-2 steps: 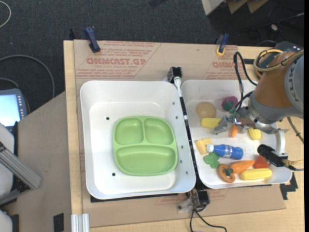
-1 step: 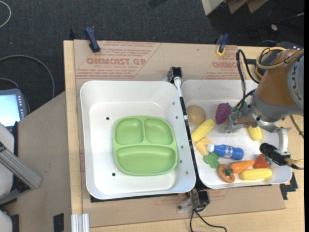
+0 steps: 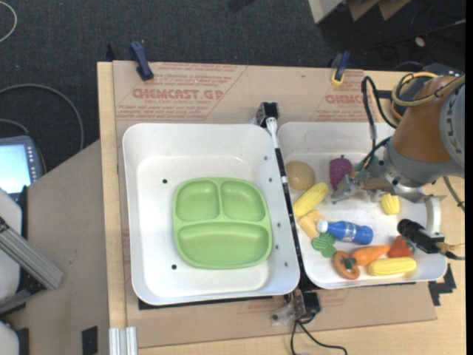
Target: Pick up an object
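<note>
- The gripper (image 3: 350,188) is seen low in the right bin (image 3: 310,135), just beside the purple grapes (image 3: 340,170) and near the corn cob (image 3: 310,197); whether its fingers are open or shut cannot be told, since the wrist blocks them and the picture is coarse there
- No object is seen between the fingers, so nothing is judged to be held yet
- The likeliest target is judged to be the grapes or the cob, both lying in the upper left part of the right bin
- A miss is possible if the fingers are closed beside the grapes and not around them; the round shape could be squeezed out sideways
- The cob, lying tilted and close by, could be nudged or caught together with the grapes, giving a weak double grip
- The tan egg-like ball (image 3: 300,174) rests just left of the grapes and could be rolled against the bin wall
- The blue bottle (image 3: 347,232), carrot (image 3: 369,254), yellow piece (image 3: 390,204) and second cob (image 3: 392,267) are crowded lower in the bin, beneath the arm's path
- The left bin (image 3: 148,161) holds a green divided plate (image 3: 222,222), well apart from the gripper
</note>
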{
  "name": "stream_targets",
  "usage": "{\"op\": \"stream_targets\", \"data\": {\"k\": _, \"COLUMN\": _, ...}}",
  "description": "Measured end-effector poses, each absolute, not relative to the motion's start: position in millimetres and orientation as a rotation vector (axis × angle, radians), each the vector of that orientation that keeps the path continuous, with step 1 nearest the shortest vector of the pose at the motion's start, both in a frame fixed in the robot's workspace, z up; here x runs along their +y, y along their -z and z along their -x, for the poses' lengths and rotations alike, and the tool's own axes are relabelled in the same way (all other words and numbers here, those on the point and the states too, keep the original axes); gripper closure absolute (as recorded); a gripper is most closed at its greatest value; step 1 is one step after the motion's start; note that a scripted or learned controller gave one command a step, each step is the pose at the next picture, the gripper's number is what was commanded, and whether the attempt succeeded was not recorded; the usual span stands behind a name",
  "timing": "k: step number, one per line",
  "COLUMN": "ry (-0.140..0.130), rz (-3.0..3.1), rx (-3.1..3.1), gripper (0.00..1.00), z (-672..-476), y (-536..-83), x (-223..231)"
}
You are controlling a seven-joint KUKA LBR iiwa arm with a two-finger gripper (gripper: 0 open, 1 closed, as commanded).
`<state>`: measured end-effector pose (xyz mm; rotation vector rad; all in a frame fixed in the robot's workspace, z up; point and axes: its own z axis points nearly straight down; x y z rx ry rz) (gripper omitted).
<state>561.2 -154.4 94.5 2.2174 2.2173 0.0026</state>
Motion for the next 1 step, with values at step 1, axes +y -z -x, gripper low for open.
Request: {"op": "stream_targets", "data": {"k": 1, "ry": -0.001, "rz": -2.222, "rx": 2.218, "gripper": 0.00, "z": -507.4, "y": -86.4, "x": -107.2}}
